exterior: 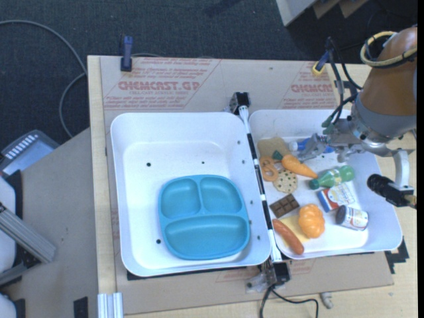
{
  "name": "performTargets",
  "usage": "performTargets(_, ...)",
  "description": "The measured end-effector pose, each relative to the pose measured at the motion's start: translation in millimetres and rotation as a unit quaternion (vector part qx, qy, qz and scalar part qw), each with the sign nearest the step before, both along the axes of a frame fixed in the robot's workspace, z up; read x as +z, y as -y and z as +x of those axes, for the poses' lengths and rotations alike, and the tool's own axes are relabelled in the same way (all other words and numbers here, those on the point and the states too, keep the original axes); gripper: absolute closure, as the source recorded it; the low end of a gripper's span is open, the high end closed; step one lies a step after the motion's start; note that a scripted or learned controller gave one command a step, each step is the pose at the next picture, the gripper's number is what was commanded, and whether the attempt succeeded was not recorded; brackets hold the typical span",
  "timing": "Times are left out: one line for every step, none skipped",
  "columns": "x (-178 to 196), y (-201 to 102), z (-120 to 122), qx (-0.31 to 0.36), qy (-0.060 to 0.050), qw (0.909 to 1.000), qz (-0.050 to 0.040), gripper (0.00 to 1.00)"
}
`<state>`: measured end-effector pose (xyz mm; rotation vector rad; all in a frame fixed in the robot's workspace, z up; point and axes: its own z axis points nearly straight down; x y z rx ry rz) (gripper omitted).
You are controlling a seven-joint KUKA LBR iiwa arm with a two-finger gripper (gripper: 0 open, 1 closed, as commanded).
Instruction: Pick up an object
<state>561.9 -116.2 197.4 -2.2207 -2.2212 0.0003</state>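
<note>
The gripper [322, 144] hangs over the back of the right bin [384, 240], with the grey and orange arm [391, 85] reaching in from the right; whether it is open or closed cannot be told from this angle, and nothing is seen held in it. Just beside its tip lies a toy carrot [298, 166], pointing toward the bin's middle. To the right of the carrot is a green bottle-shaped toy [334, 176]. Left of the carrot sit a pretzel [268, 170] and a round speckled cookie [286, 181], near the divider between the bins. Nearer the front lie a brown chocolate piece [285, 206], an orange bell-pepper-like toy [311, 220] and a red sausage [288, 236] at the front edge. A small white and red packet [336, 195] and a can [353, 217] on its side lie toward the right wall. The left bin [132, 144] holds a blue divided plate [203, 216] toward its front. Both bins rest on a cardboard-covered counter [165, 78].
</note>
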Motion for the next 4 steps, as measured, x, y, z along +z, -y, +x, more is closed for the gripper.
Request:
performTargets(-104.2,1.7,-63.2,0.000,0.000,1.0000,0.0001,0.00)
performTargets(-112.8,-21.7,-2.0,0.000,0.001,1.0000,0.0000,0.00)
performTargets(-113.3,-19.3,-63.0,-0.001,-0.001,1.0000,0.0000,0.00)
performTargets(-103.4,-19.7,-62.4,-0.001,0.001,1.0000,-0.0003,1.00)
